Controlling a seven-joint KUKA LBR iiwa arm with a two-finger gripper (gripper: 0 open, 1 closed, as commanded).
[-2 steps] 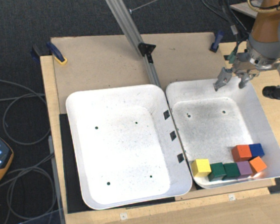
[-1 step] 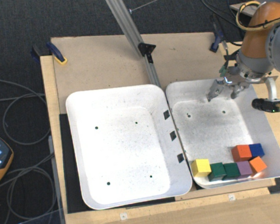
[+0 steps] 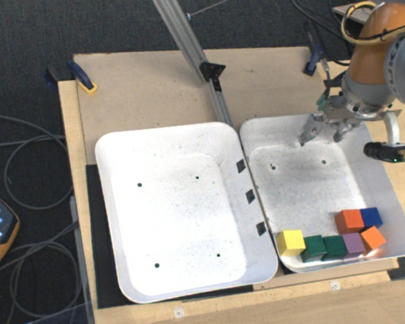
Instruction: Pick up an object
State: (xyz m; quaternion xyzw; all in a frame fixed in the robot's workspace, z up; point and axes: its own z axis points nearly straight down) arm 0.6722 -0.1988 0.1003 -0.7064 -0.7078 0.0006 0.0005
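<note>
While the arm is hanging over the far end of the right bin [image 3: 376, 175], nothing is being lifted.
Gripper [image 3: 323, 132]: hovering at upper right of frame, fingers spread, grasping nothing.
Blocks: sitting bunched at the bin's lower edge: yellow block [image 3: 291, 241], green blocks [image 3: 325, 247], purple block [image 3: 353, 243], orange blocks [image 3: 360, 227], blue block [image 3: 371, 216].
Left bin [image 3: 123, 223]: lying beside it.
Risk: blocks are touching, so fingers descending between them are likely jamming or nudging neighbours; the wall is crowding the approach.
</note>
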